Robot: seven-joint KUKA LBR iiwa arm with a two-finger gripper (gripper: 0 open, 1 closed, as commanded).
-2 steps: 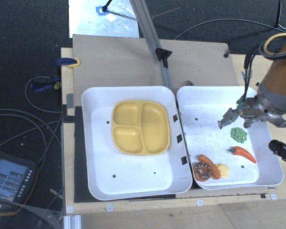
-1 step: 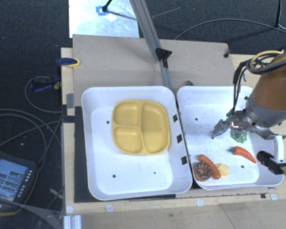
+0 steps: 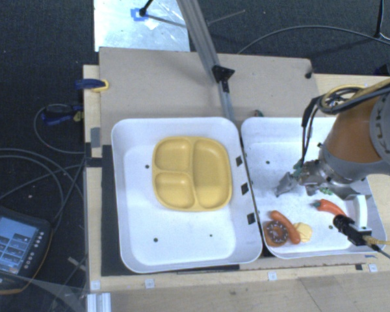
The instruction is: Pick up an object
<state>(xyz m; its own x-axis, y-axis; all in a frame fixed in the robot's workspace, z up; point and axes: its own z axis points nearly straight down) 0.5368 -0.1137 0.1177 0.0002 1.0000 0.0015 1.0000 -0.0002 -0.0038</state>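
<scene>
The grey metal two-finger gripper [image 3: 287,184], jaws spread and pinching nothing, hangs in the right white bin [image 3: 266,142], with the orange-red toy sausage [image 3: 285,225] lying just below-right, its long axis slanting diagonally beside a brown doughnut [image 3: 275,233].

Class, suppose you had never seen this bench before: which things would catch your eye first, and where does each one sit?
The yellow divided plate stands out most, lying in the middle of the left bin. Next comes the grey arm with its orange band, reaching in from the right over the right bin, its tool low near that bin's floor. At the right bin's front edge lies a cluster of small toy foods: a sausage, a chocolate doughnut and an orange carrot.
</scene>
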